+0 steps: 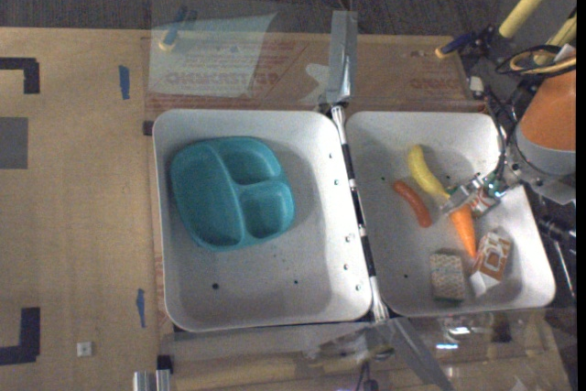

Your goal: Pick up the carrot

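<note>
Carrot-picking is the step in hand, and the small orange tapered carrot [465, 232] lies in the right-hand shallow white bin [385, 197], its thick end up under the metal jaws [478, 194] and its tip pointing toward the near wall. From where I stand the jaws sit right at the carrot's upper end, but I cannot tell whether they are spread or pressed together, nor whether they have the carrot between them.

To do this well, I would judge the grip should land across the carrot's thicker part, since the taper may slip out. Neighbours crowd it: a red-orange sausage-shaped toy [413, 202] and a yellow banana-shaped toy [426, 171] lie just beside the carrot on the far-left side, a small patterned box [447, 275] and a red-and-white carton [493, 259] sit near its tip.

Printing on the carton and on the clear plastic sheet [215, 50] beyond the bins is too blurred to read.
</note>
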